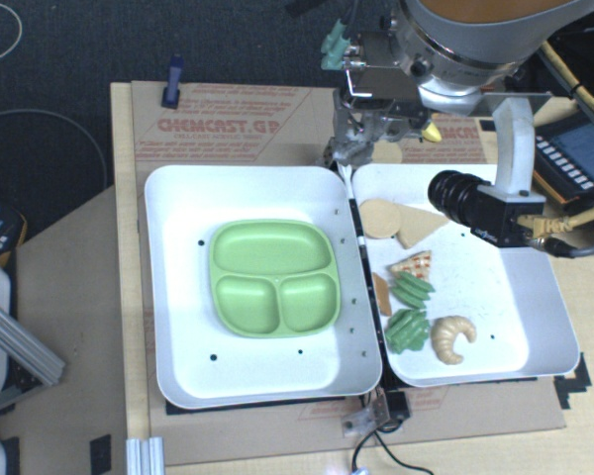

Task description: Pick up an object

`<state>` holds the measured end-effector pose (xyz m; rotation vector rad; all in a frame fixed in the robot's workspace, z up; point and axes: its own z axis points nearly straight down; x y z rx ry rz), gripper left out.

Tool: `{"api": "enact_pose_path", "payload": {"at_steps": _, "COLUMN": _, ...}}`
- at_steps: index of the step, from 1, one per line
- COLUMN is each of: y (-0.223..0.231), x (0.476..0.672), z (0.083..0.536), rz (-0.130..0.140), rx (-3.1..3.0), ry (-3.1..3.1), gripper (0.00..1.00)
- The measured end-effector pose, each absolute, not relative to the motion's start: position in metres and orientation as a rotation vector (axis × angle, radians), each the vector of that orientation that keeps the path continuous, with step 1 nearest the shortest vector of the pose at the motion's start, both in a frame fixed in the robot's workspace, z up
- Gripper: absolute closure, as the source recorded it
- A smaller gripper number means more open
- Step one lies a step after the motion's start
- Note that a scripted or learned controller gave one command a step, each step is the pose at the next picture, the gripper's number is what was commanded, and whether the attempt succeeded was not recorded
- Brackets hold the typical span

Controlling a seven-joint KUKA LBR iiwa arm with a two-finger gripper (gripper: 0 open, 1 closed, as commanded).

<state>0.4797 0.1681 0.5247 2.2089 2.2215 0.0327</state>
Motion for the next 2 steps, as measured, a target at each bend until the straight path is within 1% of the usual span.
{"api": "enact_pose_path", "payload": {"at_steps": 1, "y": 0.112, "x": 0.479, "z": 0.428, "rz": -0.008, "rx": 2.228, "ry": 2.219, "gripper": 1.00}}
{"api": "enact_pose_path", "payload": {"at_steps": 2, "y": 0.162, "x": 0.487, "z": 0.348, "rz": -0.009, "rx": 2.220, "ry": 2.229, "gripper": 1.00}}
